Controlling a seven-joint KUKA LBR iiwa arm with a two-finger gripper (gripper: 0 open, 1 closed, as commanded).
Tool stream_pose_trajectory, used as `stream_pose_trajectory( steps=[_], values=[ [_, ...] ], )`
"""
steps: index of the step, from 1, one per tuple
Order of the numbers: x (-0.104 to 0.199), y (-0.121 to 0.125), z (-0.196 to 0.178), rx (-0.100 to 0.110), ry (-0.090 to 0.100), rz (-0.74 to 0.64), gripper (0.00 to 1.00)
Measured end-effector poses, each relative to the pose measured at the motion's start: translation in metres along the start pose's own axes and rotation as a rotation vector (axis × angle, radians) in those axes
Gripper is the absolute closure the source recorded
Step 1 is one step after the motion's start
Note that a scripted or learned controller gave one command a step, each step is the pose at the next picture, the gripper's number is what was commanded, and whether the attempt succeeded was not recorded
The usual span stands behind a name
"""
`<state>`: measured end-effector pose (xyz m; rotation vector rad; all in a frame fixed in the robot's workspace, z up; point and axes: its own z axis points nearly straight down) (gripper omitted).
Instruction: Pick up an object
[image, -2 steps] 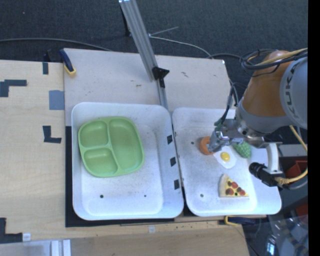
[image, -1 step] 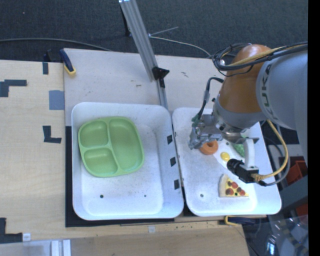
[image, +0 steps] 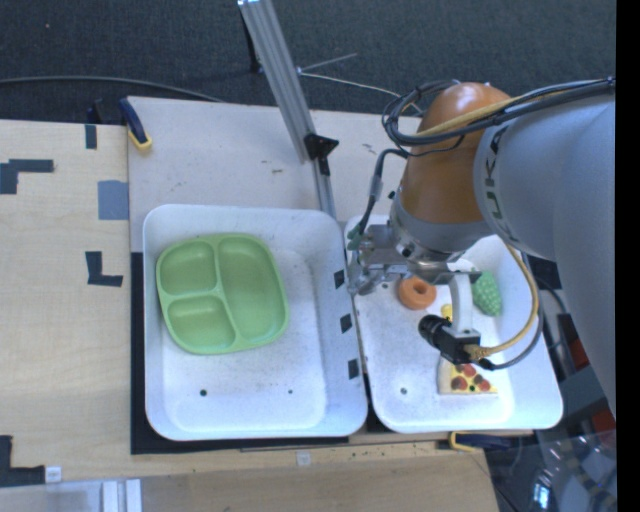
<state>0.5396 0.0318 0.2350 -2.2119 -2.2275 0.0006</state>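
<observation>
The right bin (image: 520, 400) holds an orange ring (image: 415, 292), a green bumpy object (image: 487, 294) and a toy pizza slice (image: 465, 380). My gripper (image: 372, 270) hangs low over the left part of this bin, near the wall shared with the other bin. The orange ring lies just to its right, apart from it. The grey arm with its orange band (image: 450, 160) covers the back of the right bin. I see nothing held in the gripper.
A green divided plate (image: 220, 293) lies in the left bin (image: 240, 400). A black fitting on a yellow cable (image: 450, 338) hangs over the right bin beside the pizza slice. A slanted metal pole (image: 290, 90) stands behind the bins.
</observation>
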Motion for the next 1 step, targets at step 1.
stream_pose_trajectory(
  steps=[1],
  values=[
    [0.0533, 0.0008, -0.0066, 0.000, 0.000, -0.001, 1.00]
  ],
)
